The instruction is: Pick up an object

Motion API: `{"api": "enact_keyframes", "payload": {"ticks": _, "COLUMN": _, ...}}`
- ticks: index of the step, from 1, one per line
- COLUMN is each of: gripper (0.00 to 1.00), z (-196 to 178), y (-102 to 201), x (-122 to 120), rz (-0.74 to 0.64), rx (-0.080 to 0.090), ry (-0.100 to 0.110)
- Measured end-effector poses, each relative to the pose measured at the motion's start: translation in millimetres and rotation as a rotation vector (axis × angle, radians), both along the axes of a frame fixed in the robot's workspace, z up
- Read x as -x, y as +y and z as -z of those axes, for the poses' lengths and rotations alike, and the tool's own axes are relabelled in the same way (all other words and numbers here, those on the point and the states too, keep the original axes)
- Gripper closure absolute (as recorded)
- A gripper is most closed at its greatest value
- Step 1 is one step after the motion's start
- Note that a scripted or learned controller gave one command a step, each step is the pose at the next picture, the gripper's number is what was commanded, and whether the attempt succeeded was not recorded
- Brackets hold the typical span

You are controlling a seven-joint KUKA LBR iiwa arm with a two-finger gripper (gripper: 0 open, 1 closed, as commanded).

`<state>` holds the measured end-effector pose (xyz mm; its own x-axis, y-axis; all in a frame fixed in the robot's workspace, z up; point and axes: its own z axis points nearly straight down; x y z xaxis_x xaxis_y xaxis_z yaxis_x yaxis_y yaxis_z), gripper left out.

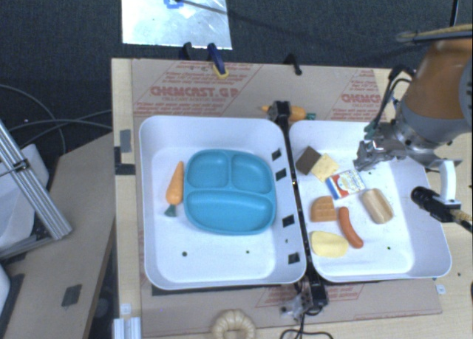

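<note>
Two white bins sit on a tabletop [185, 86]. Over the right bin [425, 249], the gripper [367, 154] hovers beside a small carton [344, 183]; its grasp state is unclear.

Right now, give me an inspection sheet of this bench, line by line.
Surface: two white bins side by side, left bin and right bin, on a cardboard sheet.
Job's things: right bin holds brown block, yellow wedge, red-blue-white packet, bread roll, waffle piece, sausage, yellow chip.
Clutter: left bin holds blue divided plate and carrot.
Grippers: hand low over the right bin's back, beside the packet; nothing seen between its fingers.
Cables: dark cables on the floor at left.
Surroundings: aluminium frame at left, shiny sheet behind.
</note>
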<state>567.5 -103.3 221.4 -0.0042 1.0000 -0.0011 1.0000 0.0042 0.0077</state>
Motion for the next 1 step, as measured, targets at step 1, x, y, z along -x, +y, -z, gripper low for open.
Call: {"api": "enact_keyframes", "payload": {"ticks": 1, "gripper": 1.0, "z": -12.2, "y": 50.6, "x": -18.7, "rz": -0.005, "rx": -0.002, "ry": 0.004}}
